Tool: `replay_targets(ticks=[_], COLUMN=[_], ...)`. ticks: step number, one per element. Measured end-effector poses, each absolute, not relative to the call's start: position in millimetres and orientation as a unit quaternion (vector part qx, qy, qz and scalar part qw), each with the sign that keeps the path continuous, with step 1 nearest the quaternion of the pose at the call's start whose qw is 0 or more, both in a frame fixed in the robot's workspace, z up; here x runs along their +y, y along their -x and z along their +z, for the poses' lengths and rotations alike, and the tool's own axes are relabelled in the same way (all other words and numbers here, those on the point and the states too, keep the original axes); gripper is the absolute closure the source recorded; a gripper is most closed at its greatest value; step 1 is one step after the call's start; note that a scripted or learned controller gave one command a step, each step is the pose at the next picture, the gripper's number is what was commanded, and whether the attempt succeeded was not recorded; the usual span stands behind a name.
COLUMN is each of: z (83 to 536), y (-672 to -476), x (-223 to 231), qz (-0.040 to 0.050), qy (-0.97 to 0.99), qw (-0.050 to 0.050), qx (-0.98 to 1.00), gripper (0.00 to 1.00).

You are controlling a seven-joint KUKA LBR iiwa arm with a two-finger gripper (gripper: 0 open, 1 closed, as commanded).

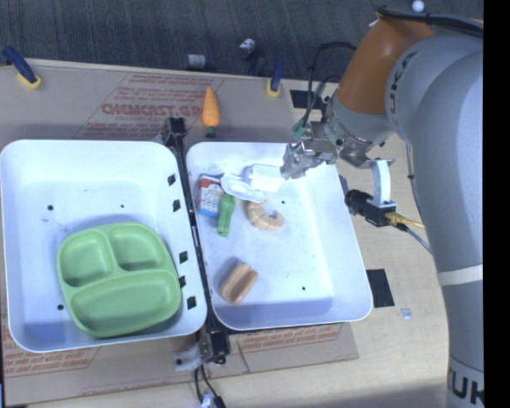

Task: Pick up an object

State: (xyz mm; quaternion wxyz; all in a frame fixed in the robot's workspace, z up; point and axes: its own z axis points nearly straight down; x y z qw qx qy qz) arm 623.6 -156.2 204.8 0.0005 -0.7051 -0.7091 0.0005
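A: Eyes on the right bin point(344, 266), upper part. A white object point(257, 178) lies there against the far wall, and the hand point(294, 165) sits right at its right end, touching or very nearly so.

B: Does it have it?

A: Can't call it. The fingertips are small and blurred from up here, so wide or narrow, I cannot tell, and I see nothing clearly between them.

B: What's around the white piece?

A: Just below it, a curled tan pastry point(265, 218). To its left, a small printed packet point(209, 196) with red and blue on it, and a green stick-shaped item point(226, 216) leaning down beside that. Further toward the near edge, well apart from the hand, a brown bread roll point(237, 281) lies alone on the bin floor.

B: And the other side?

A: The left bin point(34, 172) carries a green divided plate point(117, 277), three compartments, sitting in its near half. Behind the bins, on the cardboard-covered surface point(136, 100), an orange carrot-shaped toy point(210, 108) stands near the join. The grey arm point(446, 134) with its orange band comes in from the right, bent down over the right bin's far corner.
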Motion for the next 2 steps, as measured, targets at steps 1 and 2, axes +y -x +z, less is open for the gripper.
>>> replay_targets(ticks=[1,2], z=[191,192], y=[-582.0,-525.7], x=[-73,-87], qz=[0.0009,0.0012], qy=[0.704,0.705], qw=[0.002,0.001], qx=[-0.71,-0.709], gripper=[1.0,1.0])
